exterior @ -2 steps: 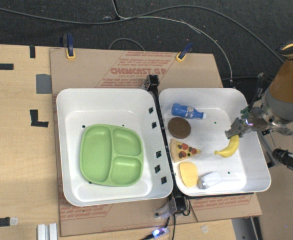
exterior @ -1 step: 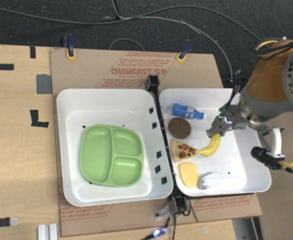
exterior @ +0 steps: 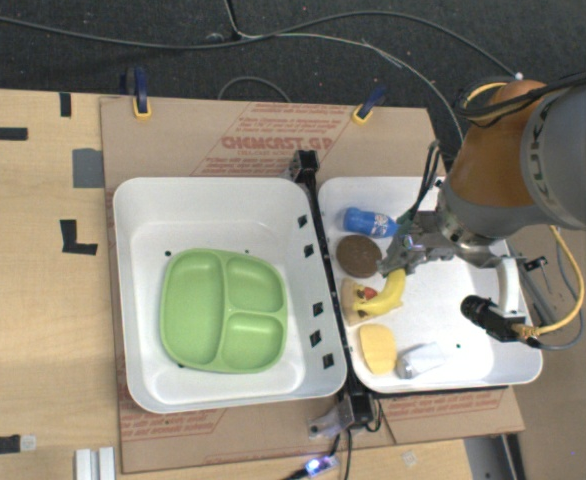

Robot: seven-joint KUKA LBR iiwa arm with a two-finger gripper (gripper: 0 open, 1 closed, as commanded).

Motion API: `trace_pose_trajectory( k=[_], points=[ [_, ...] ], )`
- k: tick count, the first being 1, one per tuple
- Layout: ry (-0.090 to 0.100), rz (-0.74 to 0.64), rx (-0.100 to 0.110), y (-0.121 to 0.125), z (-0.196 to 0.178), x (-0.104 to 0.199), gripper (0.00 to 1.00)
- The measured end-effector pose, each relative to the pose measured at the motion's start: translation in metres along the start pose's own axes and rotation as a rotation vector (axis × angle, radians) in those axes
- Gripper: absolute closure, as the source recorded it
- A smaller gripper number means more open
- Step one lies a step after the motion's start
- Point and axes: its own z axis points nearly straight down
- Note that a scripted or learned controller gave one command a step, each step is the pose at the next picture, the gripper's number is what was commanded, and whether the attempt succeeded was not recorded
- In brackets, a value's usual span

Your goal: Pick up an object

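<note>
Your gripper (exterior: 405,258) sits low in the right bin (exterior: 473,368), touching the banana's (exterior: 385,298) upper end; finger state cannot be determined. A brown disc (exterior: 359,255) lies just beside the banana, with a blue can (exterior: 369,222) beyond it.

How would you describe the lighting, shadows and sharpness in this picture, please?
Camera view: even, soft light; the white bins look bright but not blown out, and the green tray casts only a thin shadow at its lower left. The arm at the right looks slightly soft, and the gripper is too murky to read. The floor along the top is dark.
</note>
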Motion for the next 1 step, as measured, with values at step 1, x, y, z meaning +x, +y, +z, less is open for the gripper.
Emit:
trace_pose_trajectory(
  k=[1],
  points=[
    [-0.001,0.0,0.0,-0.0007,0.002,0.0622,1.0]
  ],
)
